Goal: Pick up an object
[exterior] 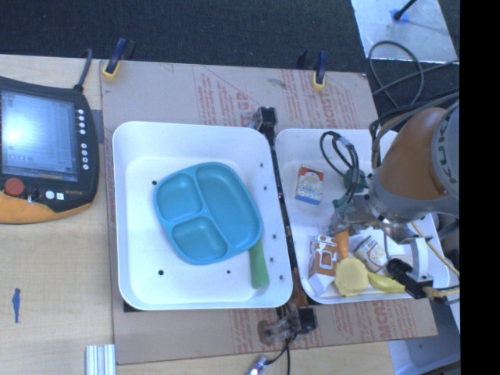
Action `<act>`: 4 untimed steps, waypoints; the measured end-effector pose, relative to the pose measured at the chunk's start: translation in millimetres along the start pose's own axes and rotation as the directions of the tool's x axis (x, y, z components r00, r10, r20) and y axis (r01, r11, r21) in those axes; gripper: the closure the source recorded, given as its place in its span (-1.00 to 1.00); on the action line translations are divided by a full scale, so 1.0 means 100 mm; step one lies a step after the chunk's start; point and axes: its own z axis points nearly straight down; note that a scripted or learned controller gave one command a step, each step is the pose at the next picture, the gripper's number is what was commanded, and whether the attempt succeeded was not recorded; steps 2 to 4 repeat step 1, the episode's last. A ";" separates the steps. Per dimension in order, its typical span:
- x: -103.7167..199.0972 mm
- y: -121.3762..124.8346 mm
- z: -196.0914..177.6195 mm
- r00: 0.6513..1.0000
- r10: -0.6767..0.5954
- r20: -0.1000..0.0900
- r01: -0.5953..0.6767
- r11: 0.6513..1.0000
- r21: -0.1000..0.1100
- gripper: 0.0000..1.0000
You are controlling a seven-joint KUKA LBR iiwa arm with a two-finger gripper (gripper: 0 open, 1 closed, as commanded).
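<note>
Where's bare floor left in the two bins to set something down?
Left bin: white strips around the blue divided plate, widest along the far and left walls; the green stick takes the near right corner. Right bin: bare floor only around the small carton at the far left; its near half is crowded with packets and yellow items.

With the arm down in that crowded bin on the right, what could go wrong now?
The things in the right bin lie packed close: an orange packet, a yellow piece and a white wrapper. The gripper might catch two at once, or just shove them aside and come up with nothing. The black cable looping beside the arm could perhaps snag as it moves. The small carton stands apart and looks safer.
</note>
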 end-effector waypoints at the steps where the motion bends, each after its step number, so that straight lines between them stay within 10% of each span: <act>1: 0.43 0.50 -0.91 1.000 0.005 -0.003 -0.005 1.000 -0.003 1.00; 4: 0.43 0.50 -0.91 1.000 0.005 -0.003 -0.005 1.000 -0.003 1.00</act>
